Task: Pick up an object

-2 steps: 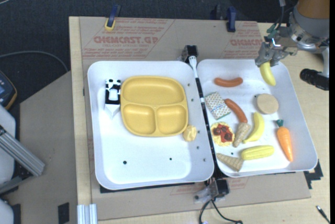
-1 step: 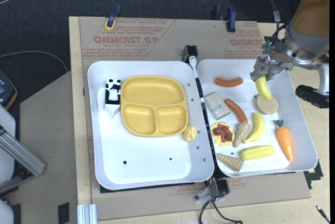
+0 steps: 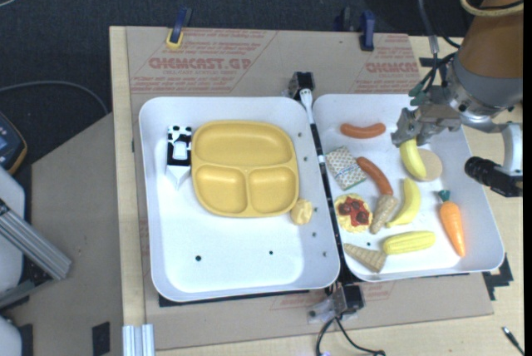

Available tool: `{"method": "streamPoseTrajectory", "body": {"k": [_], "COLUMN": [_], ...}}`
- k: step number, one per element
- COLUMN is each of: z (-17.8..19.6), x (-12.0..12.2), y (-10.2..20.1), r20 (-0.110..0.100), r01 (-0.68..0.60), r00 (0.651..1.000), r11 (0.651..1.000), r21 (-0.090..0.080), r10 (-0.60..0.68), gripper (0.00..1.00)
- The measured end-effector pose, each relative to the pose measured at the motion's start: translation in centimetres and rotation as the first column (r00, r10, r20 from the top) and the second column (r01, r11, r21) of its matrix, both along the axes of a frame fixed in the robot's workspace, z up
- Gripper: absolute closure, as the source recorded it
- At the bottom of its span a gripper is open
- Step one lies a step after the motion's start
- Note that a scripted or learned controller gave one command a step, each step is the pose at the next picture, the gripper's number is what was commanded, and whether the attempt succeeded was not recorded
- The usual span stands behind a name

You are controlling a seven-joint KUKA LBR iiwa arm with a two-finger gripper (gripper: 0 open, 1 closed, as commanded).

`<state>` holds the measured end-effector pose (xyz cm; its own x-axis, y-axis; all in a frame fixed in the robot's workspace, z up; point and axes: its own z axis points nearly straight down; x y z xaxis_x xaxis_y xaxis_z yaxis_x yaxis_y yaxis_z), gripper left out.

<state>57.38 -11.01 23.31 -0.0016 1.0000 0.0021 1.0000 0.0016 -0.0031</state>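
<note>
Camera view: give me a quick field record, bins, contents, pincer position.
left bin: yellow divided tray, black-and-white item, small yellow piece
right bin: two sausages, carrot, corn, banana, pizza slice, cone
pincer: over right bin's far side, by a yellow fruit
grasp: cannot tell

In the right bin (image 3: 486,217) lie a sausage (image 3: 363,130) near the far side, a second sausage (image 3: 375,175) slanting beside a patterned packet (image 3: 346,168), a cut pear (image 3: 418,162), a banana (image 3: 407,203), a carrot (image 3: 452,228), a corn cob (image 3: 407,243), a small pizza (image 3: 354,211) and a cone (image 3: 366,256).
</note>
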Motion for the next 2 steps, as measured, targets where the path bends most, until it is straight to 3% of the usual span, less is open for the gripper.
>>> {"method": "streamPoseTrajectory", "body": {"k": [1,2], "z": [0.2,-1.9], "x": [-4.6,-4.3], "y": [3.0,3.6], "r20": [-0.002,-0.002], "r01": [-0.001,0.001], "r00": [1.0,1.0], "r11": [1.0,1.0], "r21": [0.0,-0.001], "r10": [0.001,-0.001], "gripper": [1.0,1.0]}}
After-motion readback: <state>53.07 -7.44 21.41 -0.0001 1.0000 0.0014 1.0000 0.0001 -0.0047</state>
